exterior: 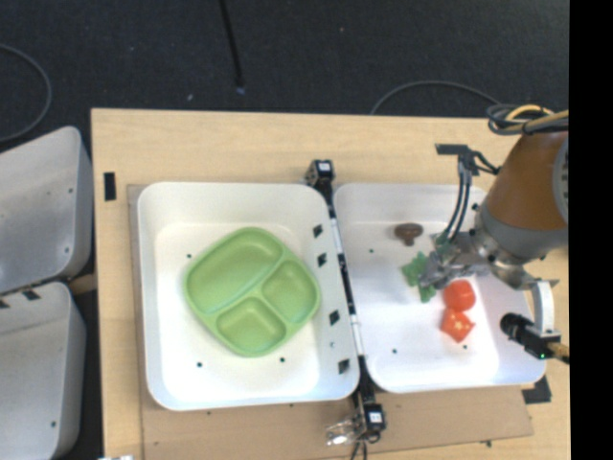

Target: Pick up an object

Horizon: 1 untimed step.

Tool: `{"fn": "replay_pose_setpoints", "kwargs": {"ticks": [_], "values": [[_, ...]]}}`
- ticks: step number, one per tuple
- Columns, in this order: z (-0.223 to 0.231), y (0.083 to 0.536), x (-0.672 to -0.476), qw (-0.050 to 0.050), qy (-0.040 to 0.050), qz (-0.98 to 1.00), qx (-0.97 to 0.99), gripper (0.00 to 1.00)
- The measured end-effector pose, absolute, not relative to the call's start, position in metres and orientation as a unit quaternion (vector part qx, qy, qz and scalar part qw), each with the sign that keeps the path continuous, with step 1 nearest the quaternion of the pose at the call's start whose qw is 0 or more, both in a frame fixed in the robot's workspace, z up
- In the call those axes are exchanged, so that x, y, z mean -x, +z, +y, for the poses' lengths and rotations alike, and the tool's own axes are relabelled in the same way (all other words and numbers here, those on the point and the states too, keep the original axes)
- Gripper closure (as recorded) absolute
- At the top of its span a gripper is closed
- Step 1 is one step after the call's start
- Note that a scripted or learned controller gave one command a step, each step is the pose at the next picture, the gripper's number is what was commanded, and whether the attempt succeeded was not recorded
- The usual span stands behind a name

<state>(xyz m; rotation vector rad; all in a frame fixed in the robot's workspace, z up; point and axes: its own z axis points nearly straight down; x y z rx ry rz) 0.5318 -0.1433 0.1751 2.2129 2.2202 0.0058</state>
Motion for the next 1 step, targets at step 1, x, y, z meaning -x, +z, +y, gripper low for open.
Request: {"fn": "replay_pose_setpoints", "kwargs": {"ticks": [1], "values": [[-0.1446,0.2103,-0.5333,0.003,0.0013,0.708,-0.706,1.0]]}}
